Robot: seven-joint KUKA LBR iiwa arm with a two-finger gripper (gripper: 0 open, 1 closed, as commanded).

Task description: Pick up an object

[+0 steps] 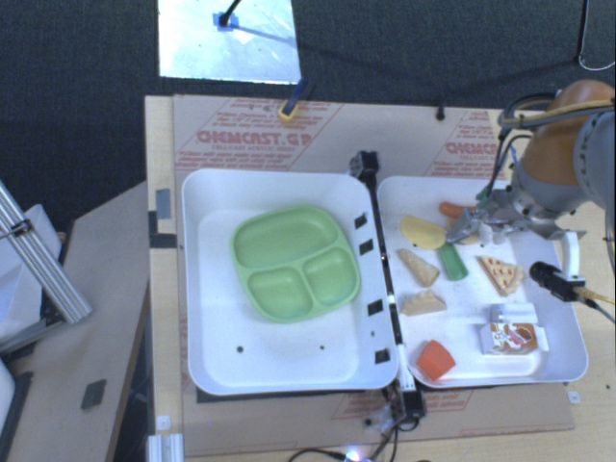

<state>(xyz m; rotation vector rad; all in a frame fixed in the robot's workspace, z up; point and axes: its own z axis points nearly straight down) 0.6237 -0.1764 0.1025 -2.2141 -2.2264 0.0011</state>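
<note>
In the right bin [577, 354], far side, my gripper [469, 227] hovers just beside the yellow piece [422, 231], which I judge light, stiff and slick, best pinched across its narrow width; its opening I cannot tell.

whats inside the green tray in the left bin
Nothing that shows: the green tray sits in the left bin with all three compartments bare. The toy food all lies in the right bin, where the hand hovers. What lies under the tray is hidden.

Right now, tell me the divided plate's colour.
Light green, clearest in the camera view: divided plate.
</note>
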